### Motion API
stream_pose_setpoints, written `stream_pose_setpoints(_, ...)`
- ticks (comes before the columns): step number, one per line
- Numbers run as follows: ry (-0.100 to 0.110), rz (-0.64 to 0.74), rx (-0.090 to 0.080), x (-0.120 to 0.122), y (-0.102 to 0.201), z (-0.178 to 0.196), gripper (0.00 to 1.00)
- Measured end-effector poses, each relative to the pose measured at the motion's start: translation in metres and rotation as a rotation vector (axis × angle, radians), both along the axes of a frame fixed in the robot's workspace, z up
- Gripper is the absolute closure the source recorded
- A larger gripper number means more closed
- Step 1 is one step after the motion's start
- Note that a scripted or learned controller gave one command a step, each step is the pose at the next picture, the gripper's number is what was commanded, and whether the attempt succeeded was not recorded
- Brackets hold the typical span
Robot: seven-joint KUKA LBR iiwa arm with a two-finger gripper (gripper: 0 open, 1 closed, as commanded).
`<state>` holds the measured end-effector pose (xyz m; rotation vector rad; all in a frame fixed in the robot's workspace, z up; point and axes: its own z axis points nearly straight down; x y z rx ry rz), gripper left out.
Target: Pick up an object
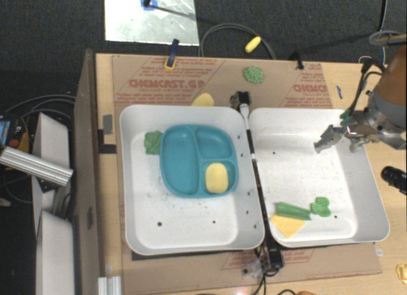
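The gripper [331, 137] hangs over the far part of the right bin [369, 185], the arm entering from the right edge. Whether it is spread or pressed together cannot be told at this size. Nothing is seen lodged in it.

Candidate objects lie well apart from it, toward the near edge of the same bin: a green vegetable piece [294, 211], a small green leafy piece [321, 206] touching its end, and a yellow wedge [287, 225] just beside and partly under the green piece. Their crowding suggests a loose scatter, not deliberate placement.

To the gripper's left, across the divider, the left bin [137, 217] bears a blue divided plate [184, 160] with a yellow object [217, 177] in one compartment and a green scrap [152, 142] at its rim.

Judgement: approach stage; no pick made yet.
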<state>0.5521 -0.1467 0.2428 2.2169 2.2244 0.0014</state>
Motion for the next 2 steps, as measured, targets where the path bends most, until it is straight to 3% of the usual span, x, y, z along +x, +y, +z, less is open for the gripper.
stream_pose_setpoints(1,-0.005,-0.002,-0.002,0.039,-0.034,0.0,0.0)
stream_pose_setpoints(2,0.011,0.008,0.006,0.022,0.053,-0.111,0.0)
